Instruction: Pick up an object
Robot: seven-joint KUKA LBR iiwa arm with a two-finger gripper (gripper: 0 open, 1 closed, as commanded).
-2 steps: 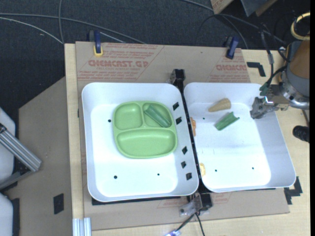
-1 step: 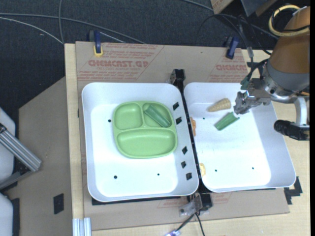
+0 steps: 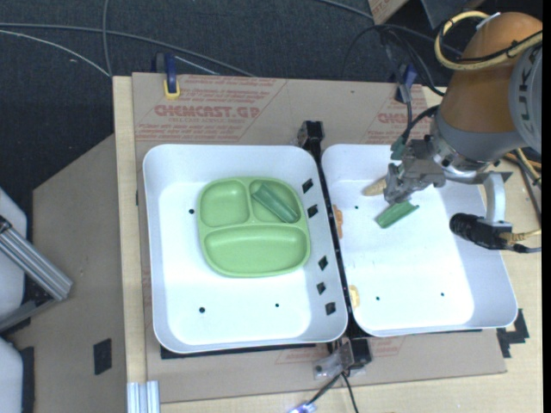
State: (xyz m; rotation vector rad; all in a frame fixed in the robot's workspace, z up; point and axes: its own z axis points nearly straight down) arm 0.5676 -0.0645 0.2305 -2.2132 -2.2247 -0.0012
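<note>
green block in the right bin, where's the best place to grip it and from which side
Grip the green block across its narrow width near the middle, coming from above. It is a slim, elongated piece lying tilted in the right bin, under the gripper, so the long sides offer the closest parallel faces.

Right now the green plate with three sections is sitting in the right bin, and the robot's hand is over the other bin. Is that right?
Not quite. The camera view shows the green plate in the left bin. The gripper is over the other one, the right bin.
</note>
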